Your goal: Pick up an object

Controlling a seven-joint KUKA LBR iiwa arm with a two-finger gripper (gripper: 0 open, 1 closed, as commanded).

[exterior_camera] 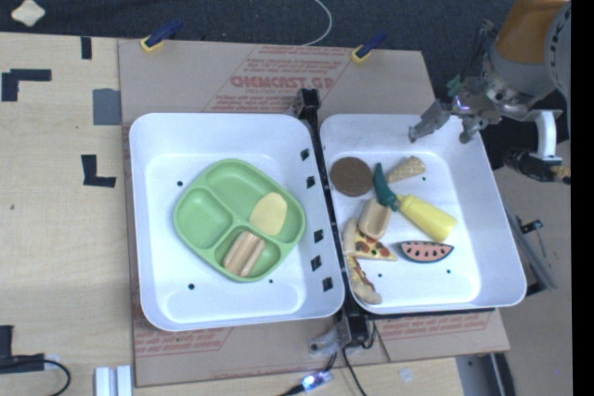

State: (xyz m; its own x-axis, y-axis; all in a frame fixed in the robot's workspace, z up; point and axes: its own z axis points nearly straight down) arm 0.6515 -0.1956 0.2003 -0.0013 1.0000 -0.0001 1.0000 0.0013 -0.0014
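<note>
Tool [445,118], seemingly spread, hangs over right bin's [492,190] far edge.

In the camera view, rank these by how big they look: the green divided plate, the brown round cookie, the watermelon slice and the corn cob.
1. Green divided plate, by far the largest.
2. Corn cob and watermelon slice: too alike to rank.
3. Brown round cookie, slightly smaller.

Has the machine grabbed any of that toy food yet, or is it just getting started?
Nothing looks picked up yet. The pincer hangs open above the far rim of the right bin, with nothing between its fingers. The corn, watermelon slice and brown cookie lie in that bin. Lowering, gripping and lifting are all left.
</note>
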